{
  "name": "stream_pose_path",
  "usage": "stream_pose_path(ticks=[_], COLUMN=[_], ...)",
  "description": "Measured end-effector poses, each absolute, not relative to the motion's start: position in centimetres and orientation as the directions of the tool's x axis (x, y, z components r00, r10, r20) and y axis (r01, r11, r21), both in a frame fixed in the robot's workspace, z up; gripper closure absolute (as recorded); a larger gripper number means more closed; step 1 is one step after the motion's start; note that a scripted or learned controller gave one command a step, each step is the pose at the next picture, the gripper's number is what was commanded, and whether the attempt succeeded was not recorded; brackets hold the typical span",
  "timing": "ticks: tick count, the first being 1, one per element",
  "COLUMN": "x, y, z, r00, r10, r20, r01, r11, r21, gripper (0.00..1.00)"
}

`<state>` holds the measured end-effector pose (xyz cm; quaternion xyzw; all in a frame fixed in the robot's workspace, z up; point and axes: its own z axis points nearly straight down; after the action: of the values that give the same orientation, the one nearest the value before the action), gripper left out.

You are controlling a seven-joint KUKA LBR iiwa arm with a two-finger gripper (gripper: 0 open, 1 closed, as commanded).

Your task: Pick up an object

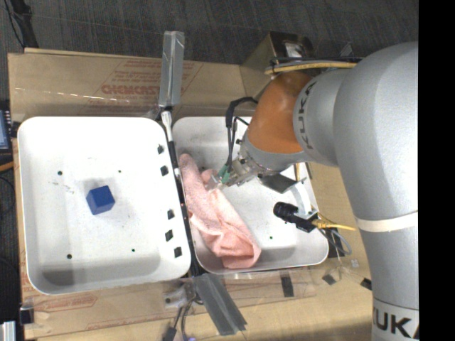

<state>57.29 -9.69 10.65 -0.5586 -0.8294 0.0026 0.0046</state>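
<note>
Here we see the tool [226, 176] low in the right bin [284, 251], its tip touching the upper edge of a crumpled pink towel [217, 219]; we cannot tell how it is set. A blue cube [100, 199] lies in the left bin [43, 141].

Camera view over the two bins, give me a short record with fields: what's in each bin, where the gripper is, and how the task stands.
left bin contents: small blue cube on the white bin floor
right bin contents: crumpled pink cloth lying along the left wall of the right white bin
gripper position: gripper low in the right bin, at the upper edge of the cloth
arm: grey arm with orange band reaching in from the right
task status: no object seen lifted yet
</note>
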Motion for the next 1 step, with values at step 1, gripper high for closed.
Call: stream_pose_path(ticks=[1], x=[57.30], y=[-9.70], z=[10.66], r00=[-0.376], r10=[0.927], r20=[0.004], r01=[0.927], r11=[0.376], r21=[-0.009], gripper=[0.00])
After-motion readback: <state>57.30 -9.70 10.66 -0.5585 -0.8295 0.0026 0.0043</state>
